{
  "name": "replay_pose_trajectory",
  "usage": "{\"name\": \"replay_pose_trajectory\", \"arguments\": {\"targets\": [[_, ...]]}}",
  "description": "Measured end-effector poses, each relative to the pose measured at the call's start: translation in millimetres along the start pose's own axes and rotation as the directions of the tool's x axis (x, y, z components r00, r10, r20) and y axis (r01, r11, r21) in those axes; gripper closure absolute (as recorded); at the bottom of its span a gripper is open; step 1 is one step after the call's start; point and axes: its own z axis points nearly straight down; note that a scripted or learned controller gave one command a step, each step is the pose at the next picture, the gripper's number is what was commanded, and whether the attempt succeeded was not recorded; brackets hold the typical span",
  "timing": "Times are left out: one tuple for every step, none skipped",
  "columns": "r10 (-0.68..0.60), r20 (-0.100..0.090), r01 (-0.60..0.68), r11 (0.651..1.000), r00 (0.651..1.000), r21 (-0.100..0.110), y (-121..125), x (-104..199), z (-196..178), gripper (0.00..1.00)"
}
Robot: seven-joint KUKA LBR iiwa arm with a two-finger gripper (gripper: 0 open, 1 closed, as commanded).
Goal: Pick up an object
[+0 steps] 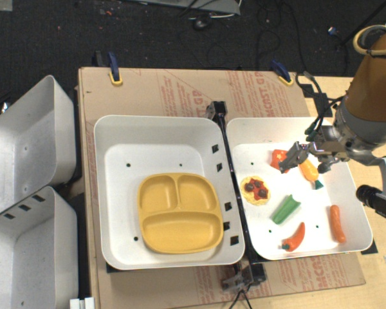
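In the right shallow white bin (257, 137), open floor is lying along the far wall and left side. A small round pizza toy (255, 190), green pepper piece (285, 209), red chilli (294, 237) and orange sausage (336, 224) are crowding the near half.

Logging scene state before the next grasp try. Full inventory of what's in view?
white bins: 2, white, side by side on the bench
divided plate: 1, yellow, left bin
pizza toy: 1, yellow with red topping, right bin near its left wall
green piece: 1, green, right bin centre
chili pepper: 1, red-orange, right bin front
sausage-like piece: 1, orange-red, right bin, right side
red piece: 1, red, beside the gripper
orange piece: 1, orange, under the gripper
gripper: 1, dark, over right bin
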Motion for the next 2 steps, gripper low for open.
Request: {"name": "replay_pose_trajectory", "arguments": {"targets": [[-0.002,0.001,0.002,1.000,1.000,-0.009,1.4,0.1,-4.5,0.00],[0.001,0.000,-0.001,1.000,1.000,-0.003,6.9,-0.8,58.1,0.00]]}}
